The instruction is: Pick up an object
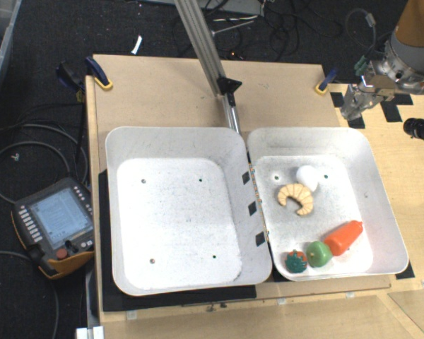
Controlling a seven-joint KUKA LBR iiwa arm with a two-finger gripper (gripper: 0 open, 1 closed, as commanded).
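One gripper is all I have, and it hangs at the upper right of the frame, above the bare bench and just outside the far right corner of the right bin. How it is set I cannot tell from this angle, but nothing is in it. Above it my wrist rises out of the top right corner.

The things to pick all lie in the right bin. Nearest to me is a white egg, and touching it on the lower side is a pale croissant. Further down, toward the lower right, an orange carrot lies at a slant, and beside its lower end are a green apple and a small dark green piece with a red spot, close to the near rim. The left bin has nothing for me.

I think the step now is to choose a target and come over it. The carrot seems the best choice: it is long, and it has free space on both long sides. I should turn across its narrow width and go down straight, well apart from the apple. The egg is round and may slip, and it touches the croissant.
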